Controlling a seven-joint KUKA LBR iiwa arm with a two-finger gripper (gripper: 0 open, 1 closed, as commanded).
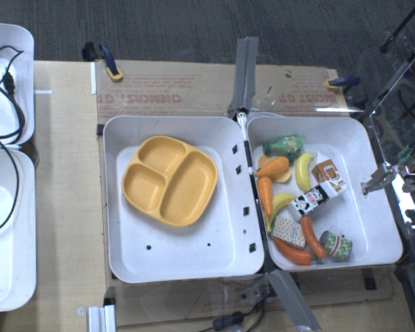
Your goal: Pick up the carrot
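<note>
Carrot (265,195) sits along the left wall of your right bin (373,216), crowded by bananas (303,170), a milk carton (309,201) and sausages (313,238). Left bin (124,247) holds a yellow divided plate (169,180). Gripper state, you cannot tell.

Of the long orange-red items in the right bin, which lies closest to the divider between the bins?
The slim orange carrot, lying lengthwise along the right bin's left wall; the two red sausages sit lower, nearer the front.
</note>
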